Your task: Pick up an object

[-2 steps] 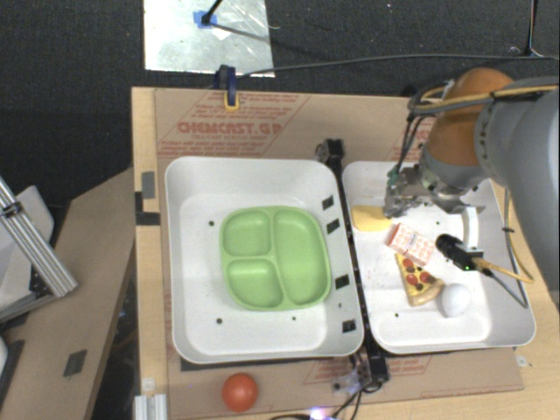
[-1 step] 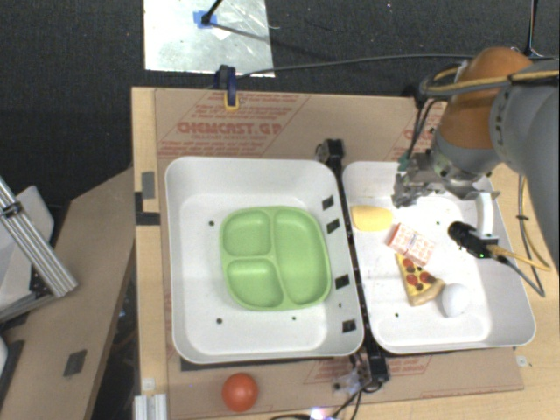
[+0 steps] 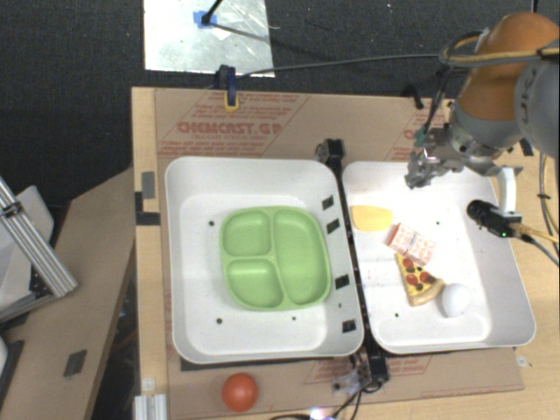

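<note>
In the right bin [image 3: 490, 322] lie a yellow flat piece [image 3: 371, 218], a small red-and-white packet [image 3: 411, 243], a pizza slice toy [image 3: 420, 280] and a white egg [image 3: 454, 300]. My gripper [image 3: 420, 172] hangs over the bin's far edge, up and to the right of the yellow piece, apart from every object. Nothing shows between its fingers.
The left bin [image 3: 188, 234] holds a green divided plate [image 3: 275, 257]. An orange ball [image 3: 239, 391] rests on the bench in front of the left bin. A black clip row runs between the two bins. Cardboard lies under both.
</note>
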Tool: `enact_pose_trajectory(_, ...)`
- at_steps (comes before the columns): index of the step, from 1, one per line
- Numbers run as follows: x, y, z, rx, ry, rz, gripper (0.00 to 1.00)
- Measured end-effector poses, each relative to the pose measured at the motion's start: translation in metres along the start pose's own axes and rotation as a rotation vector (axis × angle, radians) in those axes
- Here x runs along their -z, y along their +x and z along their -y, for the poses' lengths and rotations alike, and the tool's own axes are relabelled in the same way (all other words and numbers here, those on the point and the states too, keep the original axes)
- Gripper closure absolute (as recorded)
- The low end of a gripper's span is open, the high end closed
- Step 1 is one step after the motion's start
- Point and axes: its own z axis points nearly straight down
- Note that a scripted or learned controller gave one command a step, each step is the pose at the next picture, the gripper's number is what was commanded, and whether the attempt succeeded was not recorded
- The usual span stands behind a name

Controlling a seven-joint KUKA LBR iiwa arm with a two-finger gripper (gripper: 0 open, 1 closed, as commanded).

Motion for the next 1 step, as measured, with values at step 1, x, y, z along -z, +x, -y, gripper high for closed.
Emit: enact_pose_trajectory(1,0.0248,-0.0001,-0.0015,0.001,0.004,-0.001,1.0)
